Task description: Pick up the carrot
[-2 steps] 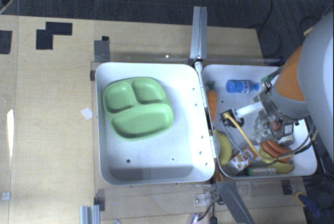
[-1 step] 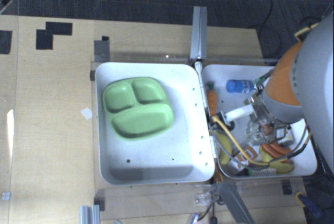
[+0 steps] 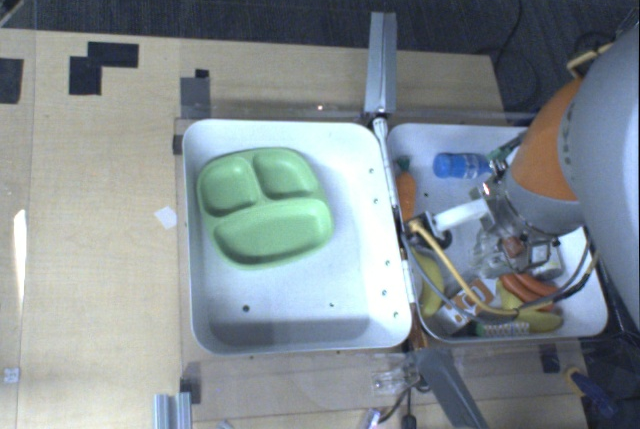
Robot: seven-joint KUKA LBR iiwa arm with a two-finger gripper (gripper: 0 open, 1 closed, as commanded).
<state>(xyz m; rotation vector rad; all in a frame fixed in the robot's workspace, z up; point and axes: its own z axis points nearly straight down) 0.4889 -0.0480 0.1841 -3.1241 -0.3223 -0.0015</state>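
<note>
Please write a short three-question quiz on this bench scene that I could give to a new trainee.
1. True or false: the green divided plate lies in the same bin as the carrot.
2. Which bin does the claw hover over?
A. the left bin
B. the right bin
C. neither
3. Fill in: the carrot lies against the right bin's ____ wall, seen from the camera.

Key:
1. False. The plate is in the left bin and the carrot is in the right one.
2. B.
3. Left, beside the divider between the bins, with the blue bottle further right.
</note>
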